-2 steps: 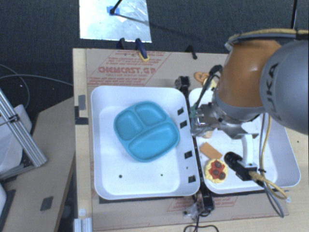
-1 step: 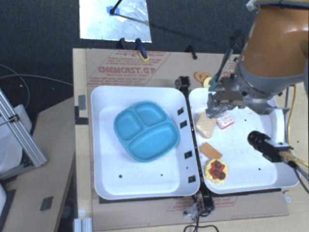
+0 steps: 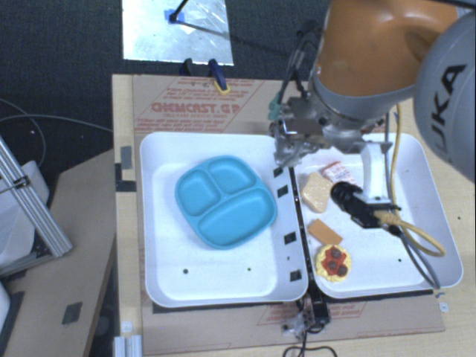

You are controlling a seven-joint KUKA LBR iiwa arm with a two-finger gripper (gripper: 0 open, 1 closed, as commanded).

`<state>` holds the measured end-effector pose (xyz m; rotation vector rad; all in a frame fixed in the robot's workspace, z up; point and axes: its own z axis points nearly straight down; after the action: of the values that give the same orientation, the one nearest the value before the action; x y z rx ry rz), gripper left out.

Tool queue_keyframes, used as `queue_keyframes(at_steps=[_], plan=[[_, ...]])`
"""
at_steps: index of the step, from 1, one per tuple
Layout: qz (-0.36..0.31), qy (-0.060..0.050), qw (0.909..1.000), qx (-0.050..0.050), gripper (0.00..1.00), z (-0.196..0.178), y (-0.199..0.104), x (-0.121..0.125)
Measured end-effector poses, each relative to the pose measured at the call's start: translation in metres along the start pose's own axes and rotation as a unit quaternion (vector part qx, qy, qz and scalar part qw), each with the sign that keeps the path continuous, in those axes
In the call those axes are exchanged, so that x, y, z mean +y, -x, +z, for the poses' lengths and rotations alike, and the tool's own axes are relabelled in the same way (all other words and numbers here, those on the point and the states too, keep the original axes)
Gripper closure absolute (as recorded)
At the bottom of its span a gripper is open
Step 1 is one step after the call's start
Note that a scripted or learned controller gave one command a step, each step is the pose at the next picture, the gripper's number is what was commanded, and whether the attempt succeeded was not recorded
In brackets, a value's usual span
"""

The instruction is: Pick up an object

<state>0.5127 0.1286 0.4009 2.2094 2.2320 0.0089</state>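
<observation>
The pincer (image 3: 286, 155) is hanging at the upper middle of the frame over the divide between the bins; whether it is open, I cannot tell. Just right and below, in the right white bin (image 3: 424, 266), are lying a pale cheese-like wedge (image 3: 315, 192), an orange cracker (image 3: 325, 233) and a small toy pizza (image 3: 333, 262). The left white bin (image 3: 160, 274) is holding a blue divided plastic plate (image 3: 225, 201).
</observation>
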Motion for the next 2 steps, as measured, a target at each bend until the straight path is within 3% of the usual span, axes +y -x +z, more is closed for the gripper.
queue_keyframes(at_steps=[1,2], plan=[[0.0,0.001,1.0,-0.001,1.0,-0.01,0.004,0.0],[0.0,-0.007,1.0,-0.002,1.0,0.095,-0.064,-0.015]])
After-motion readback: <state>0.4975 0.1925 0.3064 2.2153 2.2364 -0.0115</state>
